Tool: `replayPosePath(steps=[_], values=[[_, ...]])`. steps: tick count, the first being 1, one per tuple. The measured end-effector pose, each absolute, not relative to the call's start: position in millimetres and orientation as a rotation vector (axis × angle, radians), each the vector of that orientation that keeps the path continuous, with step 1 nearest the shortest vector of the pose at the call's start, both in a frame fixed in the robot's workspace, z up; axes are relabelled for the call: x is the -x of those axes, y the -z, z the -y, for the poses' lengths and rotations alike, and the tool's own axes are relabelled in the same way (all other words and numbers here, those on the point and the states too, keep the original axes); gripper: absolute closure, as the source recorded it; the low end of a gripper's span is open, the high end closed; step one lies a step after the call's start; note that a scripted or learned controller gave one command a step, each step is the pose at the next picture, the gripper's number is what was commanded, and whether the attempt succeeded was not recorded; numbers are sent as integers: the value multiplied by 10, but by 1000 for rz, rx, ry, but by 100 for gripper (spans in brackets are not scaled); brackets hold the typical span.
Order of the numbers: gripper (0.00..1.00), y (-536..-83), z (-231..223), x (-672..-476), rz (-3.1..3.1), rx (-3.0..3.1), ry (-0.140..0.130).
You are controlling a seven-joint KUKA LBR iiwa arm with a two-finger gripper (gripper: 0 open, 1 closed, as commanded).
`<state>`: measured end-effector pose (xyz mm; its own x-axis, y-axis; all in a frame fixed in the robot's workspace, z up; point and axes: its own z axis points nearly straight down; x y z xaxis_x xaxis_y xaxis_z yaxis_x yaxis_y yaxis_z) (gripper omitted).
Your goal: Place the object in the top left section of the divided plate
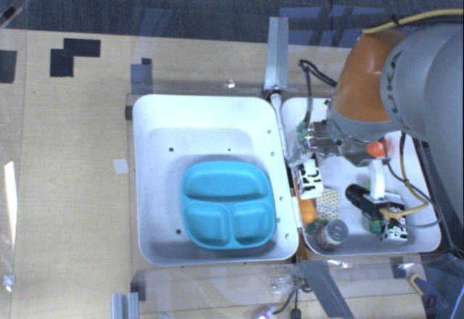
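The blue divided plate [228, 203] lies in the left white bin [156, 136], with one long section at the back and two small ones at the front; nothing lies in it. My gripper [313, 154] is low over the left side of the right bin [428, 238], just right of the wall between the bins, under the grey and orange wrist. A white tag with black digits [310, 179] shows just below it. Close by, nearer the front, lie a small orange object [309, 211], a yellow-dotted pale item [328, 199] and a grey can [333, 233].
A red-orange piece [375, 147] sits right of the wrist in the right bin. A small green thing [373, 225] and a white-and-black item [396, 233] lie near that bin's front right. A metal post [276, 56] stands behind the bins' shared wall.
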<state>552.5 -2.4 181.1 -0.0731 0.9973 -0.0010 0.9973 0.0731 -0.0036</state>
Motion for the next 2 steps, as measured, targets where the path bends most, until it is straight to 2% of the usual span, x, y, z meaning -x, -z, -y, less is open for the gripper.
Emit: replayPosePath(steps=[1, 2], values=[[100, -2245, -208, -4985, 2549, 1835, -2], [100, -3124, -345, -5115, 2635, 1713, 0]])
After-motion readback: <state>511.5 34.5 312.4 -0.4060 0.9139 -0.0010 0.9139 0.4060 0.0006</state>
